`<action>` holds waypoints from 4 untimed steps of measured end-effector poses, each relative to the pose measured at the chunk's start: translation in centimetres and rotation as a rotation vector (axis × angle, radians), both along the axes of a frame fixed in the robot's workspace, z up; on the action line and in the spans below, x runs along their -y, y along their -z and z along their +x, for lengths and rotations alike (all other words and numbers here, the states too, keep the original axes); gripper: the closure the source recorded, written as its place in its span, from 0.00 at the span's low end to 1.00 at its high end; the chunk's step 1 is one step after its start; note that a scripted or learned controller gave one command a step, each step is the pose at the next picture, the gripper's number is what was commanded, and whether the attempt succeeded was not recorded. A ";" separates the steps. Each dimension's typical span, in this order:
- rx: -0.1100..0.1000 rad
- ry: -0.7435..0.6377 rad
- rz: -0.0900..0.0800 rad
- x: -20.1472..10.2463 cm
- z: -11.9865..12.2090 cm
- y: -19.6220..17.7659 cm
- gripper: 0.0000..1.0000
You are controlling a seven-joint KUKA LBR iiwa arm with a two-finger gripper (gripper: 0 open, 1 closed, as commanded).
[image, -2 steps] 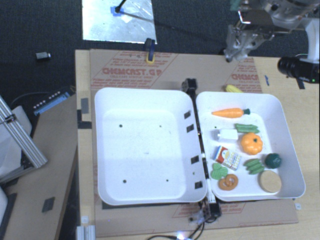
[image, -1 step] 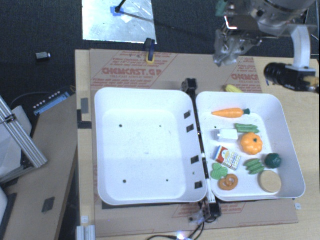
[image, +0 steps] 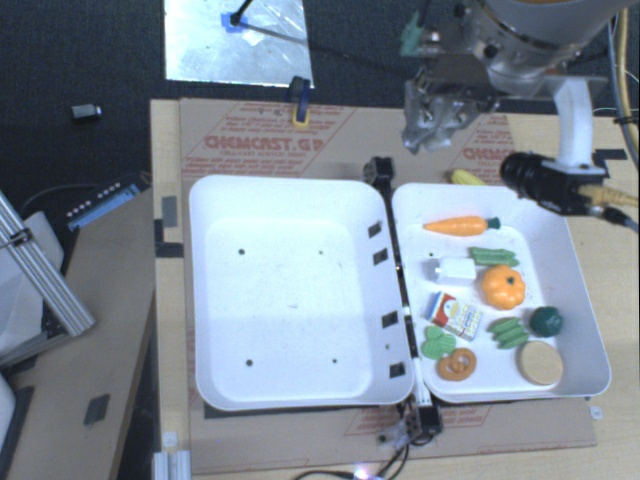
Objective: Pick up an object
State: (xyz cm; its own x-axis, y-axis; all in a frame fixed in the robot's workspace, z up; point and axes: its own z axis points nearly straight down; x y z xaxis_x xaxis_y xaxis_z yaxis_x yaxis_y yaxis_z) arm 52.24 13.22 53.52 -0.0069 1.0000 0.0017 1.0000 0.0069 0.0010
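Tool (image: 436,128) above bench; carrot (image: 459,226), pumpkin (image: 503,287) in right bin (image: 585,298).

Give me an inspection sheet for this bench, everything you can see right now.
Surface: cardboard sheet under two white bins.
Job's things: right bin holds carrot, pumpkin, white block, small box, pretzel, round disc, green pieces.
Clutter: yellow item behind right bin.
Grippers: gripper raised above bench, nothing seen held.
Cables: wires at front edge.
Surroundings: foil sheet, dark floor.
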 end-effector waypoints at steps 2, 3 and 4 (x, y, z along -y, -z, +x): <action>0.000 0.000 0.000 -0.8 2.5 0.8 1.00; 0.000 0.000 0.000 -3.4 -0.6 0.0 1.00; 0.003 0.008 -0.002 0.0 4.5 0.0 1.00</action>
